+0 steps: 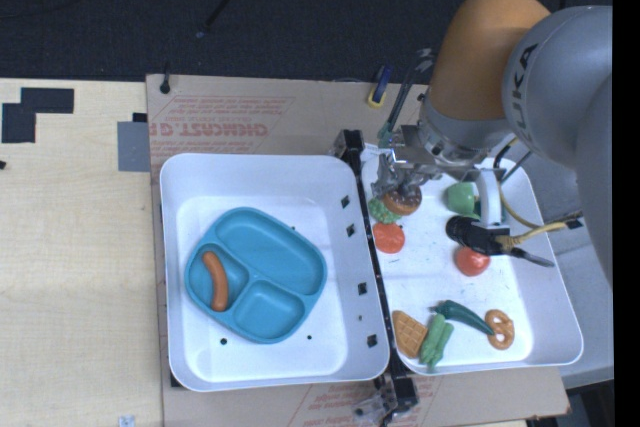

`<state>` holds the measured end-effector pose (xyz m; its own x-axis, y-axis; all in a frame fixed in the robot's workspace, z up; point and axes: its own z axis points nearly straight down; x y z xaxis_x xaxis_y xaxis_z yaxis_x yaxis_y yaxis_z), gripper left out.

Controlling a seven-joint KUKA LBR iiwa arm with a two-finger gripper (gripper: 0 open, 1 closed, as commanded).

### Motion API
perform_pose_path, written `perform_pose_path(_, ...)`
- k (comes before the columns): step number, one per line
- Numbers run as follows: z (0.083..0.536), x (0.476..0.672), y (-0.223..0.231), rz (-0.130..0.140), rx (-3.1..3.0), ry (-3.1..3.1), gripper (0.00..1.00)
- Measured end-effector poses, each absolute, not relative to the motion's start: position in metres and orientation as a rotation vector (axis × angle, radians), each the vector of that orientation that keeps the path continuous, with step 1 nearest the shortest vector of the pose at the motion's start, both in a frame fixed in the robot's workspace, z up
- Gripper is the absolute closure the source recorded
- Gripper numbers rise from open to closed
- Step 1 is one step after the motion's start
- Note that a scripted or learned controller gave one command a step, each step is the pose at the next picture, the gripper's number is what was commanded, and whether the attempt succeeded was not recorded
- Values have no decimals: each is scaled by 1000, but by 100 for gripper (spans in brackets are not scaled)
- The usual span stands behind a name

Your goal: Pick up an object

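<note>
The arm [565, 85] enters from the right of the camera view, with its orange band [485, 40] above the far edge of the right bin [430, 270]. The gripper [401, 177] is positioned low over the far-left corner of this bin, close to the wall shared with the left bin [250, 180]. Whether the claw is released, clenched or grasping cannot be determined from this view.

Right bin contents:
- A round brown toy [405, 203] lies directly under the gripper tip and appears to touch it.
- A small green piece [381, 210] lies against the left side of the round brown toy.
- A red tomato [388, 238] lies just nearer the camera than that pair.
- A light green toy [462, 197] lies to the right of the gripper.
- A second red tomato [472, 262] lies near the bin centre.
- Along the near wall lie a waffle piece [407, 328], a green pod [436, 339] overlapping its right edge, a dark green pepper [462, 312] and a pretzel [500, 327].

Left bin contents:
- A blue divided plate [275, 265] sits centrally.
- An orange sausage [215, 279] lies in the left compartment of the plate.
</note>
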<state>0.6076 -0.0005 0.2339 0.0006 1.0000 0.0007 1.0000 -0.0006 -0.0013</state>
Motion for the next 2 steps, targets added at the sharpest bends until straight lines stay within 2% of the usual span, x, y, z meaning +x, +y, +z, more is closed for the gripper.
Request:
perform_pose_path(1,223,613,1,4,-2218,-2221,100)
perform_pose_path(2,236,605,14,2,-2219,-2222,100)
